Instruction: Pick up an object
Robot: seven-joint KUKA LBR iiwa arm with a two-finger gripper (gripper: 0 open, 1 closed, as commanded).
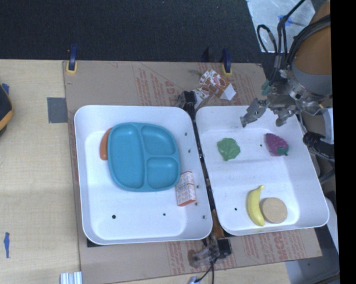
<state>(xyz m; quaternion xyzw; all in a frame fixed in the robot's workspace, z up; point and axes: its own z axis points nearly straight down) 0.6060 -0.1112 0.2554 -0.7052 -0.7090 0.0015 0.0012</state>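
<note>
I am looking down on two white bins: the left bin [91, 170] and the right bin [307, 180] are both showing plain white. In the left one a teal-blue divided plate [143, 156] is lying, with an orange thing [103, 146] peeking out from under its edge, and a small packet [186, 189] is showing white with reddish-brown print. In the right one a green leafy lump [228, 148] is sitting, a purple bunch [276, 144] with a touch of green, a yellow banana [255, 205] and a tan round disc [274, 210]. My gripper [269, 111] is showing grey metal, and my arm is wearing its orange band [313, 49]. The bench [28, 190] is showing pale wood, with brown cardboard [135, 82] printed in faint red.
</note>
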